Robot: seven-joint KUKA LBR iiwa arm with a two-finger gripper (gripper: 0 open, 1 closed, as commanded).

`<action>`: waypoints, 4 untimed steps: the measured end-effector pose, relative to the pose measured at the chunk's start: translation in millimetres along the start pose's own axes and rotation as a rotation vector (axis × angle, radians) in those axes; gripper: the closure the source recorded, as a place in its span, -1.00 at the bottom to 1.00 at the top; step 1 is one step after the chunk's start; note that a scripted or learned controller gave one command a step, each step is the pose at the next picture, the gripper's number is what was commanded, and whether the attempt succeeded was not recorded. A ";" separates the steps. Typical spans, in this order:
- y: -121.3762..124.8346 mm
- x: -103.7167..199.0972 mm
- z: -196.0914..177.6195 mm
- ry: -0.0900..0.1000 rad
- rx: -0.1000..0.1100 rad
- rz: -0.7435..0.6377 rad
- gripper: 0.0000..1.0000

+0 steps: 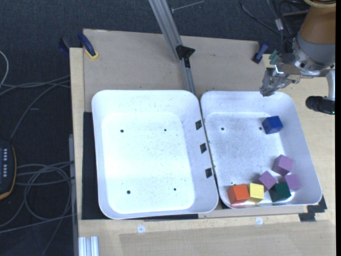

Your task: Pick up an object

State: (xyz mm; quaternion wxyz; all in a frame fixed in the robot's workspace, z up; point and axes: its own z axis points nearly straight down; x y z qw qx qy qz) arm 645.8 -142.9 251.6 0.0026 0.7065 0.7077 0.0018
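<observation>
My gripper point(268, 87) hangs over the far edge of the right bin point(250, 153), with nothing visible between its fingers. A blue cube point(272, 124) lies in that bin a little nearer than the gripper. Along the bin's near right corner sit an orange cube point(239, 193), a yellow cube point(257, 191), a dark green cube point(279, 192) and three purple cubes point(283, 164), clustered close together.
The left bin point(144, 153) lies beside the right one, with small black clips point(202, 148) along the seam between them. A slanted metal bar point(170, 31) crosses the bench at the back. Blue clamps point(88, 46) grip the bench's far corners.
</observation>
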 end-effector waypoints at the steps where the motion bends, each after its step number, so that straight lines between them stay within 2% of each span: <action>1: -17.7 45.8 -7.9 0.004 0.008 -0.003 1.00; 2: -41.3 95.9 -9.9 0.004 0.009 -0.004 1.00; 3: -47.3 156.8 -6.5 0.005 0.008 -0.005 1.00; 4: -66.1 210.3 -13.0 0.005 0.009 -0.005 1.00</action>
